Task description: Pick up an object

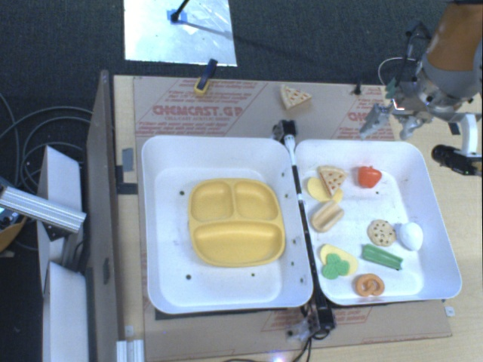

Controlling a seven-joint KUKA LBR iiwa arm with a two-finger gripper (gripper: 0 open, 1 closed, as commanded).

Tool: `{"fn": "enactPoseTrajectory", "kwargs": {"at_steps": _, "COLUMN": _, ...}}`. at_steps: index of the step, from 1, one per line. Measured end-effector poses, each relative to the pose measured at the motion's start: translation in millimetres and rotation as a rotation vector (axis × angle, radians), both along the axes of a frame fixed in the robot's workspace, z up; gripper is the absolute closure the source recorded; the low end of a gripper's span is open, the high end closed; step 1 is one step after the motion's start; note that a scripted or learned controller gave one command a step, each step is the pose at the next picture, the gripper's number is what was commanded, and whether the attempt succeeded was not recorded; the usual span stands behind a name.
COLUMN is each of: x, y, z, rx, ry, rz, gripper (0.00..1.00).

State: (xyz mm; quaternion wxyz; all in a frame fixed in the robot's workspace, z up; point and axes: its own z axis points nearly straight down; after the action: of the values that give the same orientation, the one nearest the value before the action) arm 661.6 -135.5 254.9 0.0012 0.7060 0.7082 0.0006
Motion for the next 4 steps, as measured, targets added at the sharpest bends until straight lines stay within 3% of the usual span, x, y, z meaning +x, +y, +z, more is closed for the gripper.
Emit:
{"fn": "enactPoseTrajectory", "kwargs": {"at_steps": 1, "x": 5, "y": -32, "z": -86, "rx": 0.000, "ry": 0.008, "rz": -0.004, "gripper": 0.00}}
{"fn": "enactPoseTrajectory", "kwargs": {"at_steps": 2, "x": 5, "y": -35, "z": -167, "rx": 0.001, "ry": 0.007, "rz": -0.002, "gripper": 0.00}}
{"fn": "enactPoseTrajectory", "kwargs": {"at_steps": 3, "x": 9, "y": -35, "z": -150, "rx": -0.001, "ry": -0.004, "rz": 0.000, "gripper": 1.00}}
{"fn": "enactPoseTrajectory", "kwargs": {"at_steps": 4, "x": -30, "y": 38, "z": -63, "rx": 0.003, "ry": -0.006, "rz": 0.007, "gripper": 1.00}}
